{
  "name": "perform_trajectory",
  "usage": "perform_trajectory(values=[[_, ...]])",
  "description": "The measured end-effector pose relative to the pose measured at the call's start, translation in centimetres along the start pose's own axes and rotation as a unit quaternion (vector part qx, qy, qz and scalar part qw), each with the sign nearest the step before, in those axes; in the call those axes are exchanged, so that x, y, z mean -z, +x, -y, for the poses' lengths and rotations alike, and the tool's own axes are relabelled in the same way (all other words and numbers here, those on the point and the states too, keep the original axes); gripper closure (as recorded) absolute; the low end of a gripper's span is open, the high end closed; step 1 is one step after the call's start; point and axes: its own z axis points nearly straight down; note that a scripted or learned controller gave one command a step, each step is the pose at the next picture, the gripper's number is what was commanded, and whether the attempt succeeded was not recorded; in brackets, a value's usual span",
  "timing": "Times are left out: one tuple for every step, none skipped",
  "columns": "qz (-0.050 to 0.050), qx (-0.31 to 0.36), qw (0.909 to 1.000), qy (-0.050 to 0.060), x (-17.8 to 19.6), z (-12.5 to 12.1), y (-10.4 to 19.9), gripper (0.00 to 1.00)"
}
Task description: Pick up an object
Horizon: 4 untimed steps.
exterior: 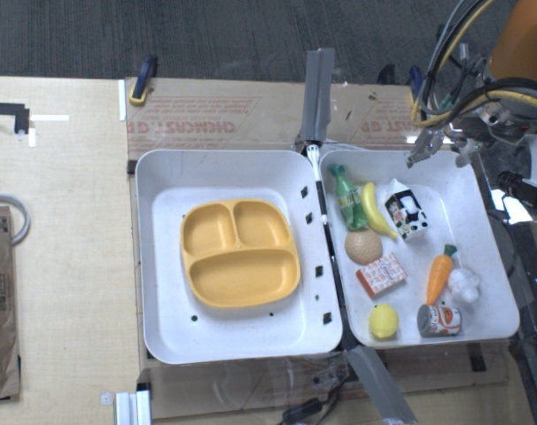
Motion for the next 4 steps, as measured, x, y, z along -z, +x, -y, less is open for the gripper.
perform_trajectory(values=[[0.001,0.071,0.9975,-0.001,-9.6,-1.3,-1.2,0.0],[0.003,0.141,0.9899,-0.01,-14.6,0.3,0.5,0.0],[0.003,0.139,0.9903,-0.01,-13.8,0.4,0.3,1.0],[0.001,0.201,0.9795,-0.001,-5.6,1.0,6.2,1.0]])
